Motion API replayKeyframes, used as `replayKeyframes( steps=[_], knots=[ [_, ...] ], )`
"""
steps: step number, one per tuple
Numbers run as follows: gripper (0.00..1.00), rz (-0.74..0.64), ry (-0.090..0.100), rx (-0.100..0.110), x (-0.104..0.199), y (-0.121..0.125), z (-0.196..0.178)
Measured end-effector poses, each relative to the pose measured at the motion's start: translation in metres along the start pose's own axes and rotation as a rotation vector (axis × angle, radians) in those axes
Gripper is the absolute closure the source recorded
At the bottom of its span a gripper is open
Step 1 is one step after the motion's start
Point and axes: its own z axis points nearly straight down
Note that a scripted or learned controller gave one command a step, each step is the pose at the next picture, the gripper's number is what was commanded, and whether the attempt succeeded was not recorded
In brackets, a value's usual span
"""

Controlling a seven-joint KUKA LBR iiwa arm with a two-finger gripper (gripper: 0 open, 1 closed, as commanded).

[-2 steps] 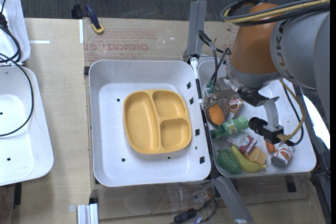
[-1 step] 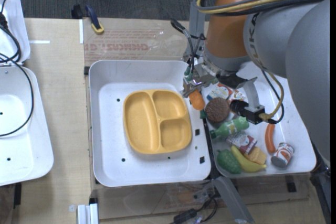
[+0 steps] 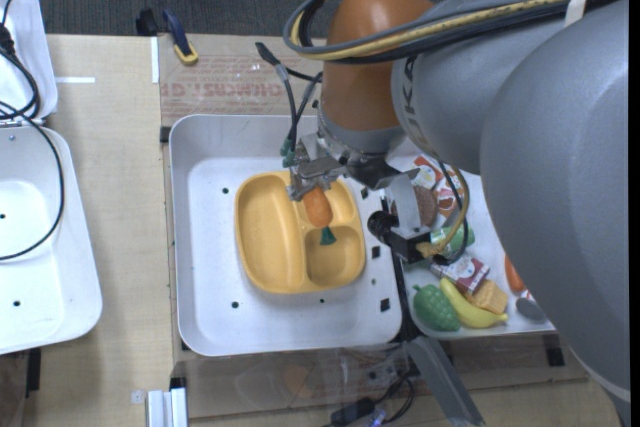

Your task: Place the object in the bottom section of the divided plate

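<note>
A yellow divided plate lies in the left bin, with one large section on its left and two smaller ones on its right. My gripper hangs over the plate's upper right part. An orange toy carrot with a green tip sits right under the gripper, over the ridge between the two small sections. The fingers look closed around the carrot's upper end, though the wrist hides most of them.
The right bin holds several toy foods: a banana, a green piece, a red-white packet and others. The grey arm covers most of that bin. A cardboard sheet lies behind the bins.
</note>
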Motion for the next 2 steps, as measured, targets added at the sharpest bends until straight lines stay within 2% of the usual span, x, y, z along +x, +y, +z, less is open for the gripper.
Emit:
replayKeyframes(
  steps=[1,2],
  knots=[
    [1.00,-0.078,0.000,0.000,0.0608,-0.0178,-0.0318],
    [0.00,-0.077,-0.001,0.000,0.0606,-0.0178,-0.0318]
  ],
)
